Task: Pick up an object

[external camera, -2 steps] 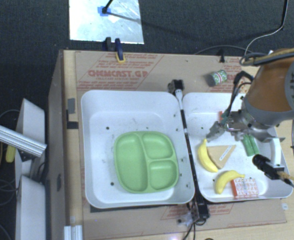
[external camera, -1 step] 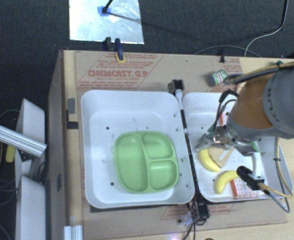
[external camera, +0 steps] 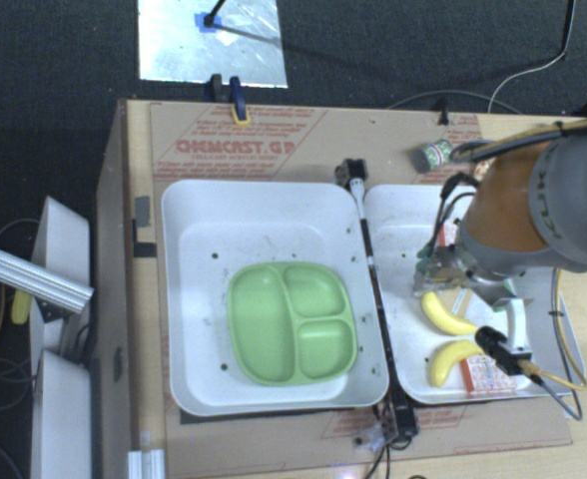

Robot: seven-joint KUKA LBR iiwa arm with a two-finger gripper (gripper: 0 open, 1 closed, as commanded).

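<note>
Down in the right bin, the gripper is hovering with its fingers hidden under the wrist, so their state is unreadable. Just below them one banana is lying; another banana is resting farther below, beside a red-and-white packet. Well left, a green divided plate is sitting in the left bin.

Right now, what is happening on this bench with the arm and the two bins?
The grey arm reaches in from the right and hangs low over the right bin, near two yellow bananas and a small red and white packet. From this view nothing can be seen held. The left bin holds a green divided plate, which lies untouched.
</note>
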